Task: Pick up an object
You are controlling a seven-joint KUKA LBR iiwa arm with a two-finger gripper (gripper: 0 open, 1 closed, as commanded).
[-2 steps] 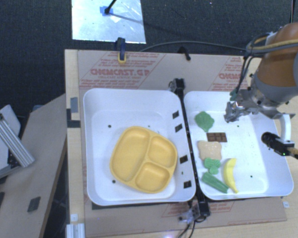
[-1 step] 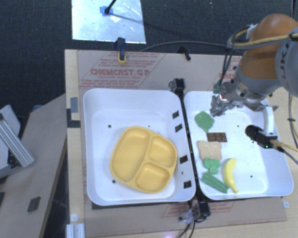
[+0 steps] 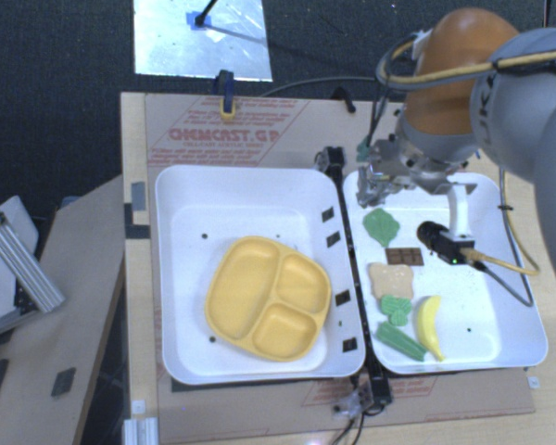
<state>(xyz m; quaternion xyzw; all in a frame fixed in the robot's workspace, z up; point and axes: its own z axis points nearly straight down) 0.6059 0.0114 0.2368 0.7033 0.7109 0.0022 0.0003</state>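
Nothing grabbed yet: my pincer (image 3: 375,188) hangs over the green leaf (image 3: 382,225), can't tell its state.

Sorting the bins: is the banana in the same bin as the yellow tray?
No, the banana lies in the right bin; the yellow tray sits in the left bin.

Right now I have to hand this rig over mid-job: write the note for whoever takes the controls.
Gripper: low over the back left corner of the right bin, nothing seen held.
Right bin holds a green leaf piece, chocolate bar piece, beige toast-like piece, small green piece, long green piece and banana.
Left bin holds the yellow divided tray.
Done: arm is in place above the toys.
Left: grasp and lift one; the leaf piece lies nearest.
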